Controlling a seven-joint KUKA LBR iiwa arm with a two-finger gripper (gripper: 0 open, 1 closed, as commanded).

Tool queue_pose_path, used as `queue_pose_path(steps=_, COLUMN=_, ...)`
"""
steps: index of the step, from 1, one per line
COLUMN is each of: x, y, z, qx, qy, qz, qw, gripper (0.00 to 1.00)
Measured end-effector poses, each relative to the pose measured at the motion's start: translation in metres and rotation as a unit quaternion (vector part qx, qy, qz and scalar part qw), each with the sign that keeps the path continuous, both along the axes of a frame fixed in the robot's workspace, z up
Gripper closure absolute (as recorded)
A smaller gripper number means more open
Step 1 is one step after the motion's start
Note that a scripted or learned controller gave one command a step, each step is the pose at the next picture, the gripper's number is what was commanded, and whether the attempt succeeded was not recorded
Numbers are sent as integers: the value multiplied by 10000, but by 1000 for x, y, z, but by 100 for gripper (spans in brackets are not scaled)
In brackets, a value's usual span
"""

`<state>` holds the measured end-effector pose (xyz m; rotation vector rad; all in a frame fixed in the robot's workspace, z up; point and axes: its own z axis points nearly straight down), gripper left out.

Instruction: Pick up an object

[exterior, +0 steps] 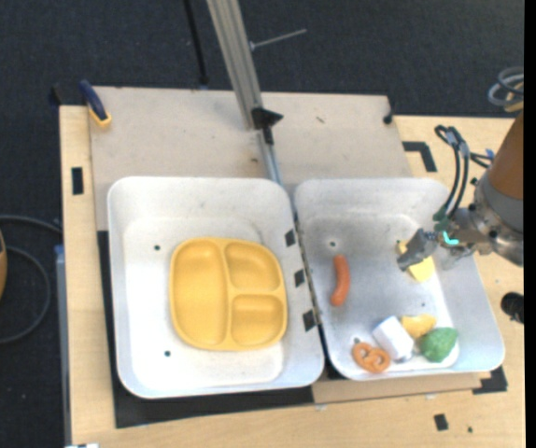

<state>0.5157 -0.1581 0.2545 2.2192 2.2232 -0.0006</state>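
My gripper [416,250] hangs over the right part of the right bin [361,213], reaching in from the right. A small yellow block [423,270] lies right beneath its tip, touching or nearly touching it; I cannot tell which. An orange sausage [341,280] lies to the left of the gripper near the bin's middle. At the bin's front sit an orange pretzel [371,356], a white cylinder [394,337], a yellow piece [418,325] and a green lump [439,343].
The left bin [142,222] holds a yellow divided plate [229,293]. A slanted metal post [240,63] rises behind the bins. Cables [457,157] trail from the arm at the right.
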Motion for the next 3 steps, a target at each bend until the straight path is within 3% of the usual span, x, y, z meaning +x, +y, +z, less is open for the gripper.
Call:
queue_pose_path(steps=1, x=0, y=0, z=1, qx=-2, qy=-8, qz=1, qw=10000, gripper=0)
queue_pose_path(steps=3, x=-3, y=-6, z=-85, qx=-1, qy=12, qz=-12, qw=10000, gripper=0)
